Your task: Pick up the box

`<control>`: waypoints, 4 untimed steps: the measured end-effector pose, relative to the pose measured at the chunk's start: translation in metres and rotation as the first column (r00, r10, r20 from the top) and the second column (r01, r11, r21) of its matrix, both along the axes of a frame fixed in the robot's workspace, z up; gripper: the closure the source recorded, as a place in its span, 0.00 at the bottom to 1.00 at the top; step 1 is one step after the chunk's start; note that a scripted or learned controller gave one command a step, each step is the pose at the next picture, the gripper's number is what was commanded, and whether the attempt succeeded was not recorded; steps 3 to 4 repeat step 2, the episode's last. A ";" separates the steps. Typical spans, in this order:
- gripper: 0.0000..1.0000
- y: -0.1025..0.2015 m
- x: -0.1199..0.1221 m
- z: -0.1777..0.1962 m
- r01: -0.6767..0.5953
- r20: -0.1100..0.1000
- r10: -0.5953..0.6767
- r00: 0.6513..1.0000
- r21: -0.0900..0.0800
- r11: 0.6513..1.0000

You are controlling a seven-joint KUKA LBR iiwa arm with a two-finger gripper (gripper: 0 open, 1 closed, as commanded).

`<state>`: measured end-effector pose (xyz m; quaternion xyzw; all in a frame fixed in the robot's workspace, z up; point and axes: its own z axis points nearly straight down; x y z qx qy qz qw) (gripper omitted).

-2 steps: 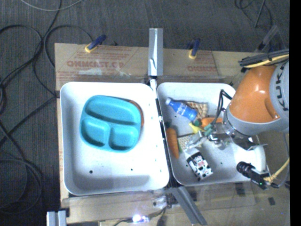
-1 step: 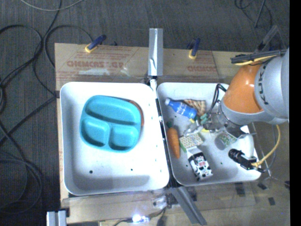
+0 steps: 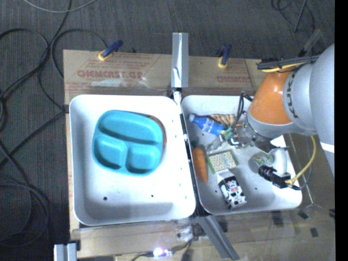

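Gripper [image 3: 232,136] hangs low over the small patterned flat cardboard box [image 3: 222,160] (right white bin [image 3: 283,200]), apparently lining up. Whether it is spread or pressed together, I cannot tell.

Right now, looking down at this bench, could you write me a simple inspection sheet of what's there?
Surface: two shallow white bins side by side, left bin and right bin, on a bench with brown board behind.
Job's things: small patterned box lying flat in the right bin, free of the arm.
Clutter: blue divided tray in the left bin; blue bottle, orange carrot-like item, small black-and-white object in the right bin.
Grippers: gripper low over the right bin, above the box; finger state unclear.
Cables: yellow cable by the arm; loose cables on the floor.
Surroundings: grey carpet; two blue-and-yellow clamps on the board.
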<state>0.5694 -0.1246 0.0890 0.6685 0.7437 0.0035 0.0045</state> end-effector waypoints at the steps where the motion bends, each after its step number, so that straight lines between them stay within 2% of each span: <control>1: 0.00 0.022 -0.060 0.001 0.298 0.005 -0.298 0.955 0.003 0.955; 2: 0.00 0.016 -0.001 0.000 0.348 -0.001 -0.348 0.937 0.001 0.937; 4: 0.00 0.016 -0.001 0.000 0.348 -0.001 -0.348 0.937 0.001 0.937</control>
